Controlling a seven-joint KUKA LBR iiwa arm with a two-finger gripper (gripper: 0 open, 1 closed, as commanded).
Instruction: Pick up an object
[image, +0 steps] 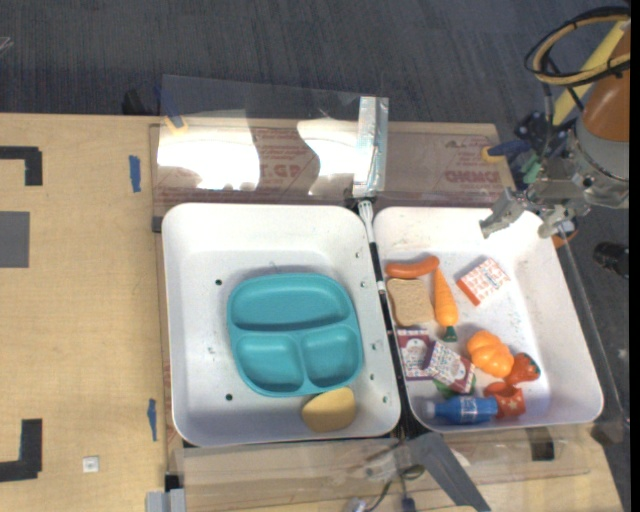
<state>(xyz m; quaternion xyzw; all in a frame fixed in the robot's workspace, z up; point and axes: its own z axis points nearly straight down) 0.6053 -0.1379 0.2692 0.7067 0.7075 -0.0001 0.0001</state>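
Nearest me in the right white bin (575, 395): blue plastic bottle (464, 409), red toy tomatoes (516, 384), orange toy pepper (488, 352), printed snack packets (436, 359). Further back: bread slice (407, 300), carrot (444, 297), sausage (412, 267), red-white box (482, 281). My gripper (527, 222) hangs at the far rim, fingers spread, holding nothing. Left bin (190, 300): teal divided tray (293, 333), yellow lump (329, 409)

Left shallow white plastic bin (190, 300): holds a teal three-compartment plastic tray (292, 333) near its middle, with a yellow rounded toy bread roll (329, 409) just in front of the tray.

Right shallow white plastic bin (570, 330): toy hot dog (413, 267) at the rear-left; bread slice (407, 301) in front of it; carrot (444, 297) beside the slice; red-and-white packet (483, 281) to the right; small printed cartons (436, 360), orange pumpkin (488, 352), tomatoes (515, 385) and blue bottle (464, 409) toward the front.
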